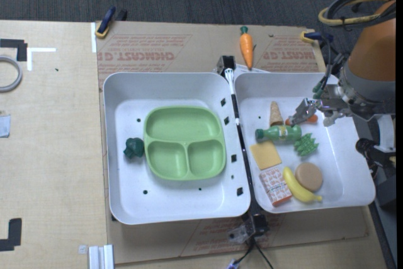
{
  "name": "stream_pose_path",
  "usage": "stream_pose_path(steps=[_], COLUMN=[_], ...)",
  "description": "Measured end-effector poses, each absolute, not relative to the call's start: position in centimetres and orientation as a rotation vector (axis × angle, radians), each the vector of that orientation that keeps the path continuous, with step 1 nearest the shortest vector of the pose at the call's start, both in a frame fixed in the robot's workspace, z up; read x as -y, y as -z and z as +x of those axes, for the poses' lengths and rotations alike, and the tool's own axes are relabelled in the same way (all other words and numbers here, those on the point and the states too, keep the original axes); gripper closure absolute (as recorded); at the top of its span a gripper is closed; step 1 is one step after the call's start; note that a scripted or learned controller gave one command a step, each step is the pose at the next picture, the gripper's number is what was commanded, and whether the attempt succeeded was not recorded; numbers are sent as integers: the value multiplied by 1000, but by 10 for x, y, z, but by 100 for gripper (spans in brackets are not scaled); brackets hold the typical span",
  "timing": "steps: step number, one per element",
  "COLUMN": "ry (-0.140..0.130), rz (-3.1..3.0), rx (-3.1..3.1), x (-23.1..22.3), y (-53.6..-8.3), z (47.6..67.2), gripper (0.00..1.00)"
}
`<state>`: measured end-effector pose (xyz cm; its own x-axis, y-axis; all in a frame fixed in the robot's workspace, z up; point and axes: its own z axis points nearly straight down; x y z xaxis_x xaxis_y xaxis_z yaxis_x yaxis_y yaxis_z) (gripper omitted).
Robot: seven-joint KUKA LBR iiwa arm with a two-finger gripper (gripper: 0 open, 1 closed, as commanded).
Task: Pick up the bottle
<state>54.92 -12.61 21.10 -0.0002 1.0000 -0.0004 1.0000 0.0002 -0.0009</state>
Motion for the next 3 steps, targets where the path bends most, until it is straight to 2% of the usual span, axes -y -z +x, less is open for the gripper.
stream_pose_path(steps=[1, 2, 3], ry=[6, 6, -3], rz=[-2631, -2631, -2756], rx=[1722, 1721, 1505], x=[101, 101, 12], y=[-106, -116, -192], z=[558, 558, 511], gripper=[0, 100, 100])
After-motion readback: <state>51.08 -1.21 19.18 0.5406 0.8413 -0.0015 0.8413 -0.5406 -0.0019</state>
